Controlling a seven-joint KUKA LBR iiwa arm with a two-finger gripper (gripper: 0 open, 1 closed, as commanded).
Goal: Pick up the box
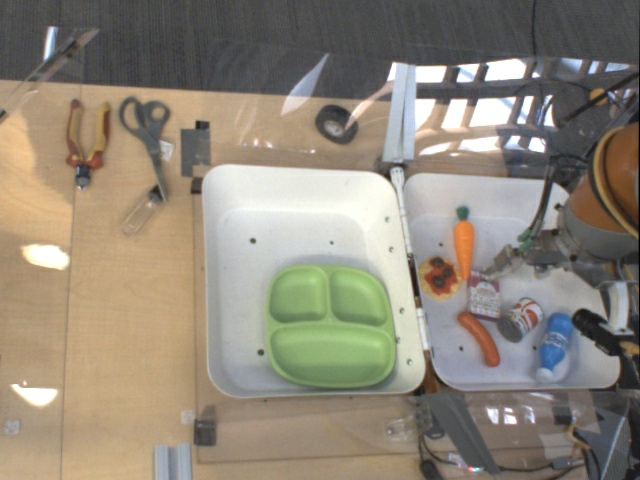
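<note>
We see a pale wooden desk (110, 308) under a clear sheet, bordered at the top by dark grey carpet (250, 13), with pliers (85, 140), scissors (150, 138) and a tape roll (337, 123) lying beyond the two bins. The left bin (240, 218) holds a green divided plate (330, 325). In the right bin (590, 373) the small box (484, 296) lies between a carrot (464, 246) and a can (521, 318), just beside the end effector (505, 261), whose opening we cannot tell.

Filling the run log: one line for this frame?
task: pick up box | gripper low in right bin, at small box | grasp: not confirmed | left bin: green divided plate
</note>
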